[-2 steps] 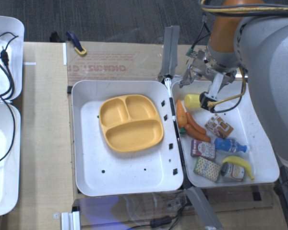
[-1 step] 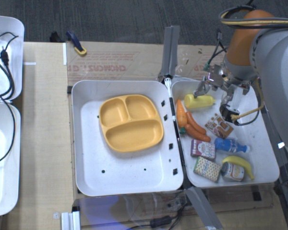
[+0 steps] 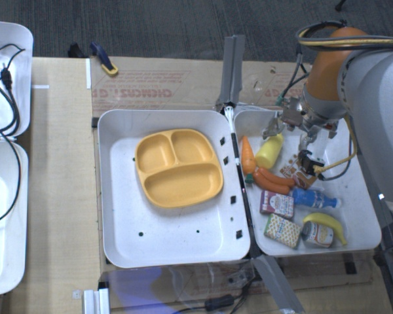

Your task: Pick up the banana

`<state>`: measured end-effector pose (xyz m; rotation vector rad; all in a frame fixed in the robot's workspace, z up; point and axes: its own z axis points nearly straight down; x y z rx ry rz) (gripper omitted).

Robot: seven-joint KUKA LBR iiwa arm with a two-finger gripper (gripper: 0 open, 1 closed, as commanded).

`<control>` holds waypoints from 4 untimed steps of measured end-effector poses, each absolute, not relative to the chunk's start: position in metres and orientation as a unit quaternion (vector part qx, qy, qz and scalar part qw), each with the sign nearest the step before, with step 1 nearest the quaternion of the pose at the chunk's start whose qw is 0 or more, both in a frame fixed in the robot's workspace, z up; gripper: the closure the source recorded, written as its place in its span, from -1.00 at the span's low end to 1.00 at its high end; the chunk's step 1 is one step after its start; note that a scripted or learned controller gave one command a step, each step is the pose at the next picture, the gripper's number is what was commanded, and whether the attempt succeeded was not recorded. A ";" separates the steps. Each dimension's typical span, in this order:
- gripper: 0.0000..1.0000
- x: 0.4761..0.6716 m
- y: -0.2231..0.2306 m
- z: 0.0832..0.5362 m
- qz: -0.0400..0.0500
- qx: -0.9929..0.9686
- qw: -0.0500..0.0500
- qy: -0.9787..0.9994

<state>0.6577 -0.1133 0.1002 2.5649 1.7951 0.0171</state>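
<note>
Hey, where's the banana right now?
In the camera view, the banana lies at the near right corner of the right bin, just below the blue bottle and against a small can.

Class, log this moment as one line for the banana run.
pincer: over right bin's far end | banana: near corner of right bin, atop can, untouched | divided plate: left bin
</note>
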 end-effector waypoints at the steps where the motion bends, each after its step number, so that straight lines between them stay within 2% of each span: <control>1: -1.00 0.640 -0.113 0.091 -0.002 0.810 -0.001 0.587; 2: 1.00 0.640 -0.113 0.100 -0.002 0.810 -0.001 0.586; 3: 1.00 0.659 -0.048 0.191 -0.001 0.834 0.000 0.551; 4: 1.00 0.659 0.007 0.256 -0.002 0.892 0.000 0.451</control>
